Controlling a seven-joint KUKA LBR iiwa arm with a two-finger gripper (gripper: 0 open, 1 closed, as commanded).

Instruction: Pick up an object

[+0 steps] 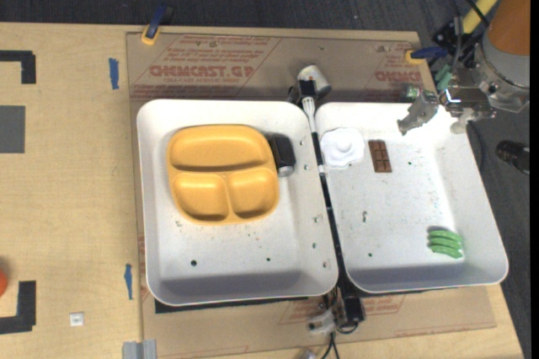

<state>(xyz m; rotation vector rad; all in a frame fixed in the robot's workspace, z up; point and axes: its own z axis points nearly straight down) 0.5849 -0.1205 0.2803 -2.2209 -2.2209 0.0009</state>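
Bin stock at pick attempt: four loose items, arm at upper right

Right bin [484,206], centre right of frame:
- Green piece [445,243], lower right corner. Ridged, pod-like, bright green. Probably light and somewhat soft; best taken across its short width, where the ridges give purchase.
- Brown block [381,156], upper middle. Small, flat, segmented like chocolate. Judged stiff and light; lying flat, it leaves little edge to grip.
- White cap [340,146], upper left corner, beside the divider. Round, stepped, smooth. Likely rigid and slippery; grip across the raised centre.

Left bin [160,248], centre of frame:
- Yellow tray [222,172], upper middle. Three compartments, rounded rim. Likely light stiff plastic, too broad to span; only the rim offers a hold.
- Dark item [281,153], touching the tray's right edge. Too small to identify.

End effector [431,107]: at the upper right, above the right bin's far rim, near no item. Finger opening cannot be told; nothing visibly held.
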